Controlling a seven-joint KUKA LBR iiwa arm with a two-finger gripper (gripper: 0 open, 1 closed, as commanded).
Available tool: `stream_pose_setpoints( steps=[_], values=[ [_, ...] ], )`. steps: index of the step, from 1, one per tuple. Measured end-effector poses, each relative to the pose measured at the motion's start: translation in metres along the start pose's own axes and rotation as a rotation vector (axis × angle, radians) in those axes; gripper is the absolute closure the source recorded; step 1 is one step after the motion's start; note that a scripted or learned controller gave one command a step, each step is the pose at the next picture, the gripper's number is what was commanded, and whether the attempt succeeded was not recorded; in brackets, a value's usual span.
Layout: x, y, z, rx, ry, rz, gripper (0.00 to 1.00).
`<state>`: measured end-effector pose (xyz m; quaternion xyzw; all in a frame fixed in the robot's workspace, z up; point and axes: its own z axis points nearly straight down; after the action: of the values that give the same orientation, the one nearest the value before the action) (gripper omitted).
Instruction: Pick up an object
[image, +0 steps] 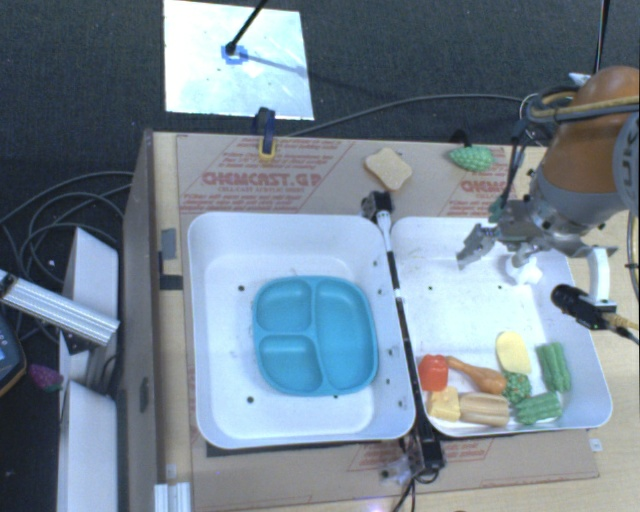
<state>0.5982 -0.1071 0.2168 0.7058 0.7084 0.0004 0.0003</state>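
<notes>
Several toy foods lie along the near edge of the right bin (440, 250): a red tomato (433, 372), an orange carrot (478, 375), a yellow lemon (513, 352), a broccoli (517, 387), two green pods (553, 366) (540, 407), a yellow cheese block (444, 404) and a tan piece (483, 408). My gripper (496, 256) hovers over the far part of that bin, well behind the food. It is open, with nothing between its fingers (470, 248).
A blue divided plate (314, 334) lies in the left bin (215, 300). On the cardboard behind the bins sit a tan bread slice (388, 168) and a green toy (470, 157). A yellow clamp (266, 135) is at the back edge, and a black cable fitting (580, 305) hangs by the arm.
</notes>
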Motion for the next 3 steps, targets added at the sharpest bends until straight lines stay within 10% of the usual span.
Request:
stream_pose_setpoints(
  steps=[1,3],
  values=[
    [0.014,0.059,0.084,0.002,0.0,-0.001,0.0],
    [0.02,0.049,0.132,0.0,0.0,0.002,0.0]
  ],
)
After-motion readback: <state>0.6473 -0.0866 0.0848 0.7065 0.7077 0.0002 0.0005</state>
